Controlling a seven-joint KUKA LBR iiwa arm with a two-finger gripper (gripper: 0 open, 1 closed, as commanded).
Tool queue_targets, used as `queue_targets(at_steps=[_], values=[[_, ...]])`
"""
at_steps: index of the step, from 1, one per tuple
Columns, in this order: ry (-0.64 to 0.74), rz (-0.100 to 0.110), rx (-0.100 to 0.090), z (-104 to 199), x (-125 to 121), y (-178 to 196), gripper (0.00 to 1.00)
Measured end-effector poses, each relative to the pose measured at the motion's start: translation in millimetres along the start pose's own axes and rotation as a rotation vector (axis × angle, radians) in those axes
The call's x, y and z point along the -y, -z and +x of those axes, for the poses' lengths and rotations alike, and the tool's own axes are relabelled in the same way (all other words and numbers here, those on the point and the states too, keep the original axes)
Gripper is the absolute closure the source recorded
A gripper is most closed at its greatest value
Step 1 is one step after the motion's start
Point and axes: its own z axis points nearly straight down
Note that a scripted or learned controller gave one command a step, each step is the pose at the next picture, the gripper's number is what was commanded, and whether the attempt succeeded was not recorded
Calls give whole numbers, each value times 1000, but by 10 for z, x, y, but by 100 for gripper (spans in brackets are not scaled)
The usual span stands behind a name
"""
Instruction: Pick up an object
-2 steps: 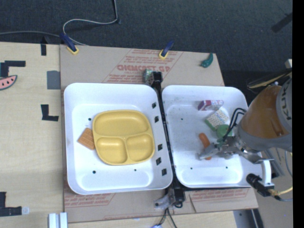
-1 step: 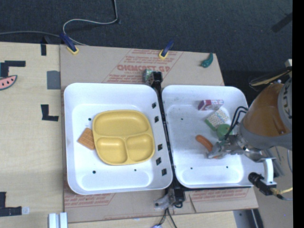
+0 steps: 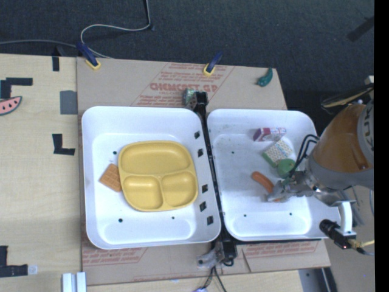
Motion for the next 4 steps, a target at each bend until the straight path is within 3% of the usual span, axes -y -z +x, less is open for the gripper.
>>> queue_targets(at_steps=[1,2,3,4], values=[[0,1,-1,7,-1,91,100],[0,1,-1,8,0,90,0],[2,1,-1,189,-431,-190,0],[2,-1,2,181,-435,-93,100]])
